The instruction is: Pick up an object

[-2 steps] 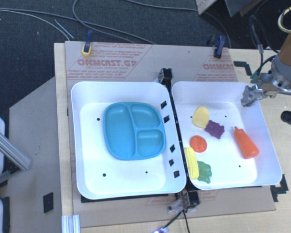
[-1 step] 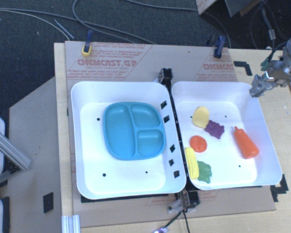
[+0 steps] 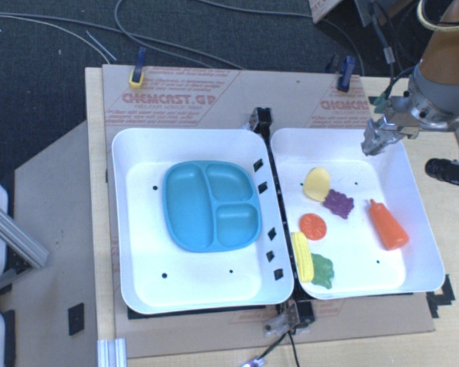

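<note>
Camera view, looking down at a slant, shows the pickable objects gathered in the right-hand shallow white plastic bin (image 3: 413, 205): a pale yellow rounded toy food piece (image 3: 317, 183) toward the bin's upper middle, a purple knobbly bunch of toy grapes (image 3: 339, 202) just beside it to the lower right, a flat round orange-red toy slice (image 3: 313, 226) below those, a yellow toy corn cob (image 3: 301, 255) lying lengthwise near the bin's left wall, a green leafy toy vegetable (image 3: 322, 271) touching the cob's lower end, and an orange toy carrot-shaped bottle (image 3: 387, 225) lying alone toward the right side, well apart from the others. None of them is lifted yet. The orange piece looks the easiest target, judging by the free space around it; a good approach would come straight down over its middle with the jaws set across its narrow width, avoiding the crowded pair of yellow piece and grapes. The metal two-finger gripper (image 3: 379, 138) hangs over the upper right corner of that bin, near its rim, clear of every toy and carrying nothing; whether it is spread or closed cannot be told from this angle. Above it the grey arm with its orange band (image 3: 446, 48) reaches in from the right. To the left, the second shallow white bin (image 3: 138, 205) holds a blue plastic tray with three compartments (image 3: 212, 204). Both bins rest on a brown cardboard sheet (image 3: 183, 90).
</note>
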Motion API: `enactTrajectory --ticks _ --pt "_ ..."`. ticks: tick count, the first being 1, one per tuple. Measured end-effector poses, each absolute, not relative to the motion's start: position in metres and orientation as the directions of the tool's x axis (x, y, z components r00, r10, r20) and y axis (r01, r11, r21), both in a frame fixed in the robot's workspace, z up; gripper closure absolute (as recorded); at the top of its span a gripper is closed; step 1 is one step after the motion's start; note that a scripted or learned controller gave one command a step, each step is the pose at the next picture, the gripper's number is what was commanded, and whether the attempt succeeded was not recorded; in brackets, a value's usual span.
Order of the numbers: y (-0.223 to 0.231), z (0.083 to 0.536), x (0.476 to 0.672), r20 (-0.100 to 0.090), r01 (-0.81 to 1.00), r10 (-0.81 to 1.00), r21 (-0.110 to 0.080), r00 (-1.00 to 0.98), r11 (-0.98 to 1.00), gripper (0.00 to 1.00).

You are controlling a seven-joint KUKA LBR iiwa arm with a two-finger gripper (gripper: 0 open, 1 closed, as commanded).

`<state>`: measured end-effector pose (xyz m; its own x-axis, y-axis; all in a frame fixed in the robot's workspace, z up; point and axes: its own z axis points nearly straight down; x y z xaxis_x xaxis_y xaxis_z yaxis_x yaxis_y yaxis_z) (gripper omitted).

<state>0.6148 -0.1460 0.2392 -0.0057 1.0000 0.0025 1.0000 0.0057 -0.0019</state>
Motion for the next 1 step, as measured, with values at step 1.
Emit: enactTrajectory --ticks 1 --pt "-0.0926 0.2293 0.6217 0.003 1.000 1.000 -0.002 -0.006 0.006 1.00"
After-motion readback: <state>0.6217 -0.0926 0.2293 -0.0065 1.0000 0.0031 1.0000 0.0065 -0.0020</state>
